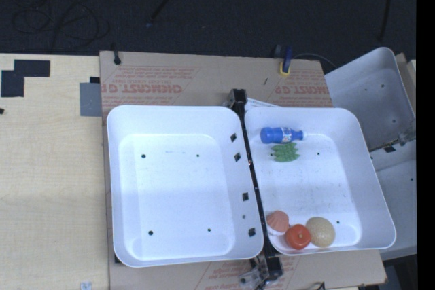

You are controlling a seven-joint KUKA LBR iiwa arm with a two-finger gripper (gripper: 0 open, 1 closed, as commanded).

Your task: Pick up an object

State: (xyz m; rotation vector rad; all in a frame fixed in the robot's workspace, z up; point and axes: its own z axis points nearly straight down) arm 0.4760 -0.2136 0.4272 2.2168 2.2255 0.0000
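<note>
Two white bins sit side by side on printed cardboard (170, 81) over the pale wooden counter (47, 173), the left bin (122, 129) touching the right bin (367, 166) along a dark seam. A grey panel (370, 88) leans just beside the right bin. How far the claw is open I cannot tell. All the objects lie in the right bin: a blue bottle (282, 135) on its side at the far end, a small green piece (286, 153) just beside it, and at the near end a pink piece (277, 220), a red ball (298, 236) and a tan ball (321, 231) clustered together.
</note>
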